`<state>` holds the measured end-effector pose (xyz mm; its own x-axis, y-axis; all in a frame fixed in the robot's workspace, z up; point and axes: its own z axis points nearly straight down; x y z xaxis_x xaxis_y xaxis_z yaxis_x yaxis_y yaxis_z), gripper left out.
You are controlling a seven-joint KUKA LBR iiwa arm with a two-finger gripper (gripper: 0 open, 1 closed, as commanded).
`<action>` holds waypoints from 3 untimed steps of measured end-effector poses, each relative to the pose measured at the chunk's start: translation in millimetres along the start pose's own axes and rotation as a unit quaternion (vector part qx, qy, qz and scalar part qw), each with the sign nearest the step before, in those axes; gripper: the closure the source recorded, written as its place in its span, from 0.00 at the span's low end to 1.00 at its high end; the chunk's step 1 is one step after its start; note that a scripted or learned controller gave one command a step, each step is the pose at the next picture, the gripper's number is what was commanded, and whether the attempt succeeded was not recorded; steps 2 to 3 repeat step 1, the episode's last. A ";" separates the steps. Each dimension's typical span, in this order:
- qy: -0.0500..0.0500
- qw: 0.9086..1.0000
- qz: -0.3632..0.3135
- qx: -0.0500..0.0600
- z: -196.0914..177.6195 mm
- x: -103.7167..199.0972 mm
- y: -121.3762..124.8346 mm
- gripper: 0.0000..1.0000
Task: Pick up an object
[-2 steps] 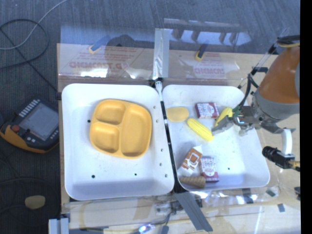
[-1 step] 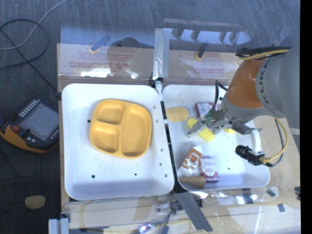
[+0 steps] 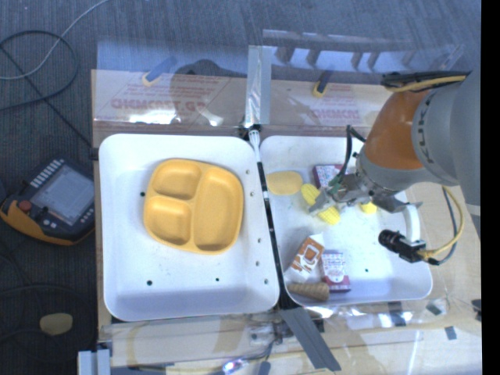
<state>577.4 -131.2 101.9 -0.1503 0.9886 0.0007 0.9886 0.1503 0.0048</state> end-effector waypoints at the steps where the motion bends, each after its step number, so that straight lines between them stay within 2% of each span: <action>1: -0.001 0.998 0.067 0.003 -81.2 54.1 26.2 1.00; 3: -0.001 0.998 0.067 0.003 -81.2 54.1 26.2 1.00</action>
